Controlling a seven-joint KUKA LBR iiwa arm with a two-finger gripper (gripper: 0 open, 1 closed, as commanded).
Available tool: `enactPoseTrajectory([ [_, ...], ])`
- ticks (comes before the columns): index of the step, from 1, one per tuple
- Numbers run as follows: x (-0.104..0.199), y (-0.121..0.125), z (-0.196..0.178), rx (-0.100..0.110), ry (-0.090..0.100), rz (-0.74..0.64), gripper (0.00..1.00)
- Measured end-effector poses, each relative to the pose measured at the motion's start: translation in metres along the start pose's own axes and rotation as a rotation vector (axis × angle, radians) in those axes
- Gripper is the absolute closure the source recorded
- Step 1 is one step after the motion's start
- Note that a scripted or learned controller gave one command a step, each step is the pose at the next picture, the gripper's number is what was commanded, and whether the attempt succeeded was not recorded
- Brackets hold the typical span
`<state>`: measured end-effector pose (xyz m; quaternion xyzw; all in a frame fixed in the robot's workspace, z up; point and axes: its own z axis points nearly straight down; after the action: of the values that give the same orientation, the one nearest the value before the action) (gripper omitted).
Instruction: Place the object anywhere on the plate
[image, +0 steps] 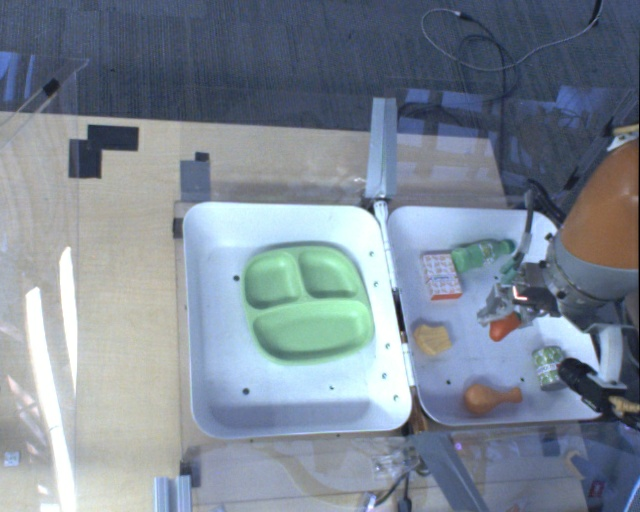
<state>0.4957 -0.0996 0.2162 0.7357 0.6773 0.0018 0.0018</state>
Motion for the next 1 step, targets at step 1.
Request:
enactPoseTrajectory([
  [1,0.0987,0.0066,-0.0304,0.000,0.001,-0.035,1.00],
])
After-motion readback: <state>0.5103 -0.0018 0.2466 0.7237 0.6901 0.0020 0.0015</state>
